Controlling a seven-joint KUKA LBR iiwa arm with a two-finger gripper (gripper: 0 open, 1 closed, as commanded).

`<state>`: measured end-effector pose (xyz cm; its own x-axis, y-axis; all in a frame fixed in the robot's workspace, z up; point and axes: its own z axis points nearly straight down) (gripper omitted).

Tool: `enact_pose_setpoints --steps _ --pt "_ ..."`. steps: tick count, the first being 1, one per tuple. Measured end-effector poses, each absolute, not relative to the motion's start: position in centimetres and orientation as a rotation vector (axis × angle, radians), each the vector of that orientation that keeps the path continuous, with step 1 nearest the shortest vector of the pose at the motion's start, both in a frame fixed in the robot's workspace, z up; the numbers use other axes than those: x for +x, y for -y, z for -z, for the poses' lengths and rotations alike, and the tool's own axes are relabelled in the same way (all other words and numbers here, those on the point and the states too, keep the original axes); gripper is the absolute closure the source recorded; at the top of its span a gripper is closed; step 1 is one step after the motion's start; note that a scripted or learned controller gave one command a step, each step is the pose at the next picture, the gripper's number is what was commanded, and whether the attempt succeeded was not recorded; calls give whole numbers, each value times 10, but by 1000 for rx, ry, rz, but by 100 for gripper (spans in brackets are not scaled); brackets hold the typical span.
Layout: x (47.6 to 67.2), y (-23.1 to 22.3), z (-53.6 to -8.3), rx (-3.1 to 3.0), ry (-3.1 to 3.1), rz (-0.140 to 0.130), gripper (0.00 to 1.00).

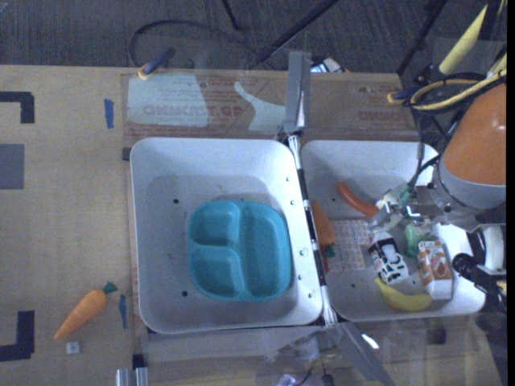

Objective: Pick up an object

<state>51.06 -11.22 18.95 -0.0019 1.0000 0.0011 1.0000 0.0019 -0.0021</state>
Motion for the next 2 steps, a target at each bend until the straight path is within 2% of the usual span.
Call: enact_pose_setpoints --steps 1,2 --pt "486 119 -101 -2573 1818 14 0" --pt "487 119 -111 -2575 1816 17 100"
